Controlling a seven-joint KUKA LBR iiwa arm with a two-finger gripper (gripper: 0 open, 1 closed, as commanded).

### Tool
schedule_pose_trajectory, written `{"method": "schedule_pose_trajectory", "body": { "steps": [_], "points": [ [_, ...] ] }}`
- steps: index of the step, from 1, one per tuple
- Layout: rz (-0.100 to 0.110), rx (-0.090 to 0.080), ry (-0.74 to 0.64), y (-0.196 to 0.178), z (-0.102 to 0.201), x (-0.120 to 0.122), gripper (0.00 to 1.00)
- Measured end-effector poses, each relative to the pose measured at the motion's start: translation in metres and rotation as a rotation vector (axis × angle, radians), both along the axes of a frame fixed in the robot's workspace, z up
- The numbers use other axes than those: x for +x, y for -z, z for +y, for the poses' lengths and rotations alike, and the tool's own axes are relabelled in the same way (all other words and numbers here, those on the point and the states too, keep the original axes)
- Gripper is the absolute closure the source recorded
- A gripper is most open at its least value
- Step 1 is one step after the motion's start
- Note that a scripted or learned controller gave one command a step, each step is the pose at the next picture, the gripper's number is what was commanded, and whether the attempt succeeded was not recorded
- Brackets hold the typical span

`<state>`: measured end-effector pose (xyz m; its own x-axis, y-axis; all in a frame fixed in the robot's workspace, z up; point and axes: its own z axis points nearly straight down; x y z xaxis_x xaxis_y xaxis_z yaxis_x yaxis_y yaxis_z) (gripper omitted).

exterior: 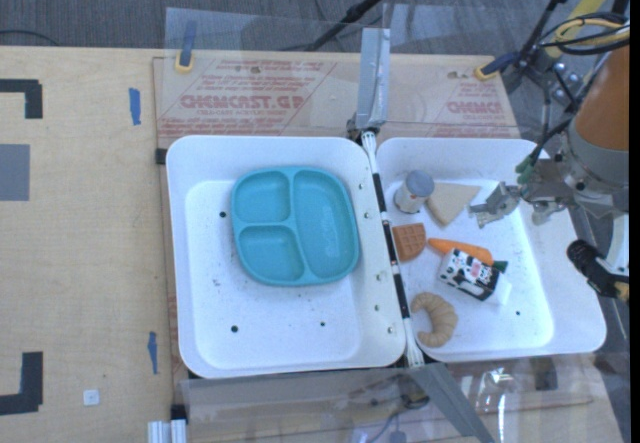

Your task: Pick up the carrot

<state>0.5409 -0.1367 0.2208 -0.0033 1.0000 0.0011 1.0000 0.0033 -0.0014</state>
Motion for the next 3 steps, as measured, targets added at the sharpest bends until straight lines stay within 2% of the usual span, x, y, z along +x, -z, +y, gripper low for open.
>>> {"method": "schedule_pose_trajectory", "body": {
  "steps": [1, 2, 3],
  "points": [
    [-0.022, -0.004, 0.172, 0.116, -0.012, -0.007, 0.00],
    [-0.013, -0.005, -0.174, 0.132, 0.029, 0.028, 0.00],
    [-0.009, -0.005, -0.121, 0.133, 0.038, 0.080, 0.00]
  ]
}}
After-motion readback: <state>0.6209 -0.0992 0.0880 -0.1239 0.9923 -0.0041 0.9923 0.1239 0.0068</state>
